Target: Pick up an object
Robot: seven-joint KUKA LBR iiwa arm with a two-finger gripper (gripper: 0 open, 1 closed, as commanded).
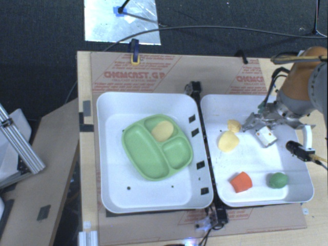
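From the overhead camera view, the grey arm with its orange band reaches in from the right over the right-hand shallow white bin (307, 186). Its two-finger gripper (254, 122) hangs low, just beside a small pale-yellow lump (234, 125) at the bin's upper left; whether the jaws stand apart or together cannot be told at this scale.

A larger rounded yellow piece (228, 141) lies just below that lump. Lower down sit an orange wedge-like block (241, 182) and a round green ball-like piece (278, 180), well apart from the gripper.

In the left white bin (113, 137) rests a green divided plastic plate (148, 155) with a yellow rounded item (163, 131) in its upper compartment.

The small yellow lump looks light and probably smooth, likely toy food; a pinch across its narrow middle seems safest, since a rounded surface may squirt out.
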